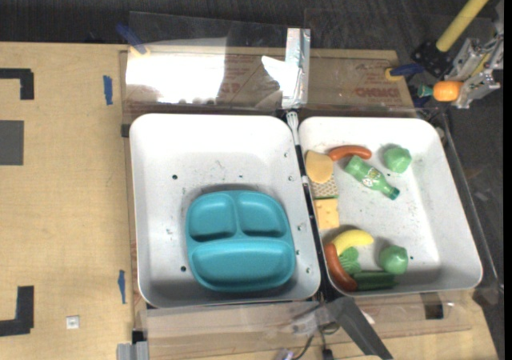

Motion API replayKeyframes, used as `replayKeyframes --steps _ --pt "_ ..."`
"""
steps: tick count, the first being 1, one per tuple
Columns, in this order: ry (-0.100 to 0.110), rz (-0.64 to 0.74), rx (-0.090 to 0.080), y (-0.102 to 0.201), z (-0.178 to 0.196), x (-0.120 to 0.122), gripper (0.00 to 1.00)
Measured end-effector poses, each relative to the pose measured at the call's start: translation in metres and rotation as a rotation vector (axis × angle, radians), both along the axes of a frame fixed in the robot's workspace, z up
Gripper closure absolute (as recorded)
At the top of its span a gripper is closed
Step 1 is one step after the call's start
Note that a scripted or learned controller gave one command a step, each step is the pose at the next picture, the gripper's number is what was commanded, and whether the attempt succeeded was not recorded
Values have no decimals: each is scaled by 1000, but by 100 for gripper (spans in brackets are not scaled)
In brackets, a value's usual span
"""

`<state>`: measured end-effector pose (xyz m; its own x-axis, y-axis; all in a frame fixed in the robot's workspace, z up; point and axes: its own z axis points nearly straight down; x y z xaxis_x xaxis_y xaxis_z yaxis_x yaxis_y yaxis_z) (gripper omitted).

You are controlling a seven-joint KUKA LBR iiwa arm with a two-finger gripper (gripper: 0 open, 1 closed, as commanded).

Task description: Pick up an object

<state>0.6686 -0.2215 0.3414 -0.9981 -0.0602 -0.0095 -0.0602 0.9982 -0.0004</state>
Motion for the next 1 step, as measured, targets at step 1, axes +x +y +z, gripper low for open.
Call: replayKeyframes --steps 1 --pt "5 33 0 1 -25 -1 100"
